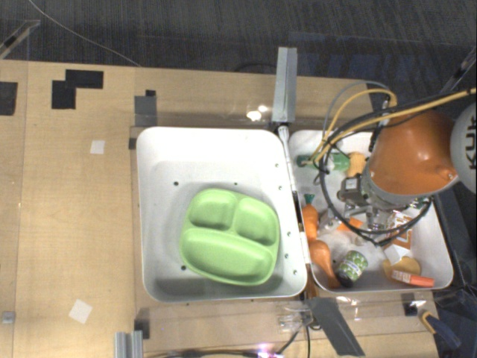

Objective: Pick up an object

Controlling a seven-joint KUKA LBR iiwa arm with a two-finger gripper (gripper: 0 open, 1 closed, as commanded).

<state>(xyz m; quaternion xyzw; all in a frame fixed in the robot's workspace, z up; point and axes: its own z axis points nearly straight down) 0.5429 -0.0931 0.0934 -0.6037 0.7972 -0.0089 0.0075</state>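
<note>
We see the arm (414,159) reaching in from the right, its orange band directly over the right bin (445,263), with the claw (380,226) hanging below the wrist among the clutter. Whether the claw is open or closed we cannot tell; the wrist and cables (350,110) hide it from above.

Candidate objects sit in the right bin: an orange carrot-shaped piece (320,253) against the left wall, a small dark can with a green label (352,265) just beside it, a tan wedge (406,263) and a thin orange-red stick (414,278) near the front right. Nothing is visibly between the claw's tips. The left bin (156,155) holds a green divided plate (229,236).

Risks as we judge them:
- Items are packed close, so a descent may land on two at once and pinch neither.
- The can looks round and is lying tilted; it could roll out of a closing grip.
- The carrot-shaped piece rests against the bin wall, which may block one side of the claw.
- Loose cables hang near the claw and could snag on objects.
</note>
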